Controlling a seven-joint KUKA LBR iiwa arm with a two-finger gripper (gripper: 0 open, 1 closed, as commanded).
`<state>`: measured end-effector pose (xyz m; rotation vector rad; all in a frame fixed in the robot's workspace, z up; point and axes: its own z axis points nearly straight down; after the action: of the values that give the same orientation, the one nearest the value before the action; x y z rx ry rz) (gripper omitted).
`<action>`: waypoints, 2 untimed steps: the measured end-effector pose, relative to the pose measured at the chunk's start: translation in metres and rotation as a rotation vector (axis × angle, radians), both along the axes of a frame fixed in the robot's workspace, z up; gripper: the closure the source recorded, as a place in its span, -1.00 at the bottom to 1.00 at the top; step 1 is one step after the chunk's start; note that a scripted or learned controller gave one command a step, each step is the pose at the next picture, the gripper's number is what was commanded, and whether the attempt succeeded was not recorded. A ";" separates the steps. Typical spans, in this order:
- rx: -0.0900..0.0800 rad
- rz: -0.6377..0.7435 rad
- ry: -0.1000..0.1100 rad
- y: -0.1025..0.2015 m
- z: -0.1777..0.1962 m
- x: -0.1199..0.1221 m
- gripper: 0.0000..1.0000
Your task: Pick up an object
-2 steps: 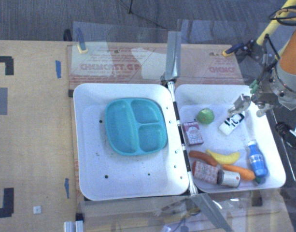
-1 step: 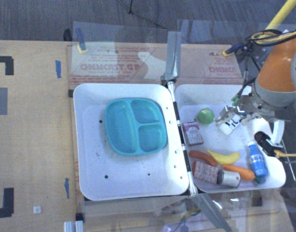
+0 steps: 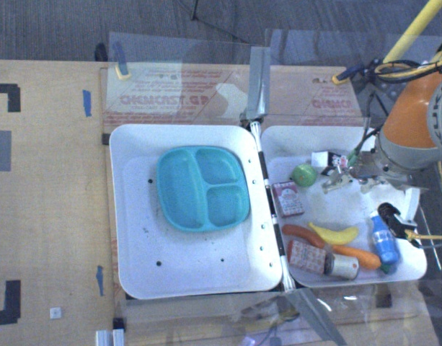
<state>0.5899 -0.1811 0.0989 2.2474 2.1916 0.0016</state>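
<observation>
Reaching in from the right, the arm (image 3: 415, 121) holds its gripper (image 3: 343, 175) low over the upper part of the right bin (image 3: 415, 265); whether the jaws are open or closed cannot be told.

Objects lie in the right bin: a green ball (image 3: 304, 175) just left of the gripper, a small dark red packet (image 3: 288, 198) below the ball, a yellow banana (image 3: 334, 233), a red sausage-like piece (image 3: 303, 234) touching the banana's left end, a carrot (image 3: 357, 255) under the banana, a labelled can (image 3: 323, 259) lying on its side, and a blue bottle (image 3: 383, 242) by the right wall. The left bin (image 3: 127, 215) holds a teal divided plate (image 3: 203, 187), lying flat near its upper middle. Both bins sit side by side on the bench (image 3: 40, 215).
</observation>
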 end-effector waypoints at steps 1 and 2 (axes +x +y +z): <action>0.002 -0.002 0.040 -0.019 -0.010 0.060 -1.00; -0.001 0.000 0.050 -0.019 -0.002 0.059 1.00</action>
<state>0.6484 -0.2003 0.0973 2.2711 2.2157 -0.0562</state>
